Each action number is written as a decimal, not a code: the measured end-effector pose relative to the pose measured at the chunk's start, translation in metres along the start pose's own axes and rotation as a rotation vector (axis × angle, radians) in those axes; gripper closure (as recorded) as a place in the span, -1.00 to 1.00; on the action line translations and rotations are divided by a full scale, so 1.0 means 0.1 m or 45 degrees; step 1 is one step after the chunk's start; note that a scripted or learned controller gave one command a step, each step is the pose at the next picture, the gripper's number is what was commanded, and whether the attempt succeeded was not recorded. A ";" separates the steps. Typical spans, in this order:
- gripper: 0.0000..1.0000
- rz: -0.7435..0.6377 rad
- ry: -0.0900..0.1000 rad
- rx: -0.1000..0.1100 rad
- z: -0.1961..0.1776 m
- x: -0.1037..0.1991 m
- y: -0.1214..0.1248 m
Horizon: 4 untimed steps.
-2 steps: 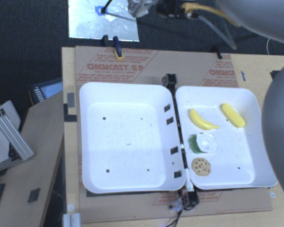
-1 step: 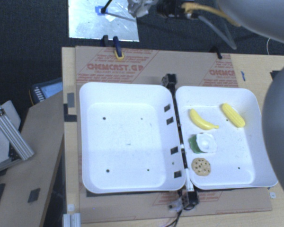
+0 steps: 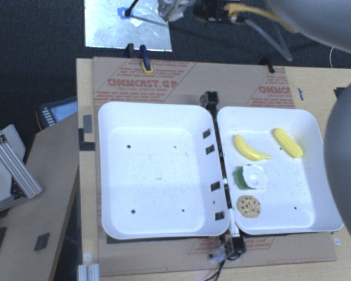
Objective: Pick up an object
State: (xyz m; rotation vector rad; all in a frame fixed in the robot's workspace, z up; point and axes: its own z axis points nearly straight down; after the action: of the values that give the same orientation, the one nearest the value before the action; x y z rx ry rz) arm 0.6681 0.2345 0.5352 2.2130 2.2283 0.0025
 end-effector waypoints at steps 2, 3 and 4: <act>1.00 0.000 0.000 0.000 0.00 0.00 0.00; 1.00 0.000 0.000 0.000 0.00 0.00 0.00; 1.00 0.000 0.000 0.000 0.00 0.00 0.00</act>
State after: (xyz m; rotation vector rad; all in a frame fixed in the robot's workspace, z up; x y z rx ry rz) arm 0.6682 0.2344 0.5352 2.2131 2.2279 0.0023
